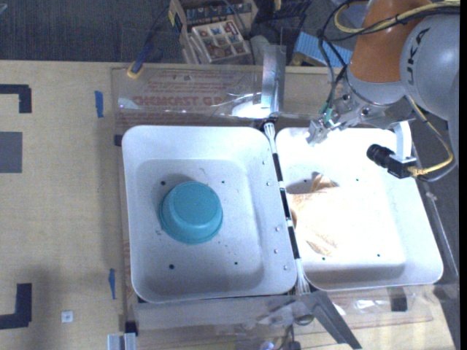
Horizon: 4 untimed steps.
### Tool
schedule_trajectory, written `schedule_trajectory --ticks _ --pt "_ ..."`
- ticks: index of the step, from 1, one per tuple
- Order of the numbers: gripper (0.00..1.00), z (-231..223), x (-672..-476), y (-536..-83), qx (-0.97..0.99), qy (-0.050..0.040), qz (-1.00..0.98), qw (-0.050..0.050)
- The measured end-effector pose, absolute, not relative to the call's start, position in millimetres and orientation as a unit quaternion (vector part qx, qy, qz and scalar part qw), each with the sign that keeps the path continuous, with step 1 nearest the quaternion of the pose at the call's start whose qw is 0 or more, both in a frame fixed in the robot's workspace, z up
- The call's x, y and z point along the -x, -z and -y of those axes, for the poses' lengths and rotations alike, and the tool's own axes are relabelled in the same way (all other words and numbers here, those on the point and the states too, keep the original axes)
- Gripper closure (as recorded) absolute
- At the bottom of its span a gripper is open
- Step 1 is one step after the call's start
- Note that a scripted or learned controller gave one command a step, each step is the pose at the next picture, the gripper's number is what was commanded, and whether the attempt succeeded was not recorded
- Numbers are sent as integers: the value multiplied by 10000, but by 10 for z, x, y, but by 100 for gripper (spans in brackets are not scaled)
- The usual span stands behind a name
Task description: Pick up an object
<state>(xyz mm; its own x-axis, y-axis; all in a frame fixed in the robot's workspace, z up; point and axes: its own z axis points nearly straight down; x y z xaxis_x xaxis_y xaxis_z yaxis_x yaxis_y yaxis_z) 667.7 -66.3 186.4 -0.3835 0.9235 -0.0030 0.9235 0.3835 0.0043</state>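
Bowl [191, 211], blue, upturned in left bin [139, 148]; gripper [319, 130] above right bin's [419, 261] upper left; jaws' state indiscernible.

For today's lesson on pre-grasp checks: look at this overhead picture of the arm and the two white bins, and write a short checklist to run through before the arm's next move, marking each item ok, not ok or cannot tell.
1. A target is in sight: ok. A blue bowl lies upside down in the left bin.
2. The bowl sits apart from the bin walls: ok.
3. The hand is over the target: not ok. It hangs at the right bin's far left corner.
4. Hand open or shut: cannot tell.
5. Hand free of any load: cannot tell.
6. Contents of the right bin: cannot tell; glare washes out its floor, with only brownish marks showing.
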Motion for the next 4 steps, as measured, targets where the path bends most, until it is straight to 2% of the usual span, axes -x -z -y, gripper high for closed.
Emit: schedule_trajectory --ticks 1,2,3,4 --pt "0 663 -6676 -1863 -5554 -8 -8316 23" --pt "0 1167 -6541 -1056 -6290 1 -7774 0" --pt "0 1489 -6677 -869 -5782 -6 -8159 -6" --pt "0 1607 -6670 -858 -5327 -10 -8463 -57"
